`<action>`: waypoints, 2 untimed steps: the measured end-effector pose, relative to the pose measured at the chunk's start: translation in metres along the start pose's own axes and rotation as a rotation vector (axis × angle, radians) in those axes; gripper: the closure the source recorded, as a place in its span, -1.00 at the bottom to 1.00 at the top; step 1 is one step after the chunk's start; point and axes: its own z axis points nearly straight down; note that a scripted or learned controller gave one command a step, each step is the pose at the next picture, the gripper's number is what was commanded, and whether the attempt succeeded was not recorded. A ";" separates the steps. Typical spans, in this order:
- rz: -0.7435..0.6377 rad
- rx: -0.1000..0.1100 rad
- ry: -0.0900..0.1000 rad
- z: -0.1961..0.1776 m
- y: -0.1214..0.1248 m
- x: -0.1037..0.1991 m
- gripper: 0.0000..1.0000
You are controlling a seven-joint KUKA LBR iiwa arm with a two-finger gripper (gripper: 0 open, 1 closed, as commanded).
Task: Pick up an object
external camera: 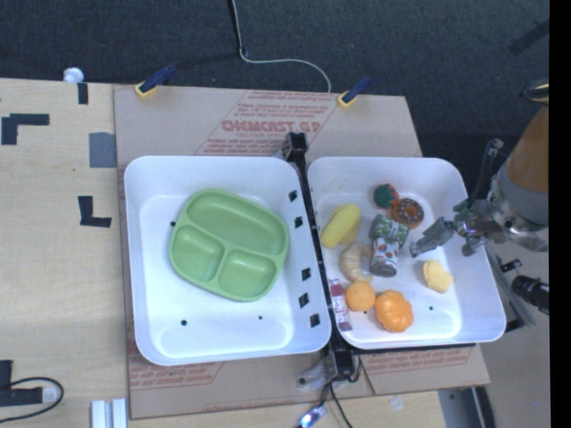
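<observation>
Camera view: hand (434, 236) over right bin (451, 178) near its right edge, fingers apart, gripping nothing. Just beside it, small yellow piece (436, 275); further left, can (387, 245), banana (340, 225), two oranges (393, 310) toward near edge. Green divided plate (229, 243) sitting in left bin (143, 239).

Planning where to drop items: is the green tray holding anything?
Empty. All three compartments of the green tray show bare green plastic.
</observation>
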 end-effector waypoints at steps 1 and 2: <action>-0.005 0.011 0.006 0.120 0.016 0.072 -1.00; -0.006 -0.006 0.001 0.033 0.013 0.124 -1.00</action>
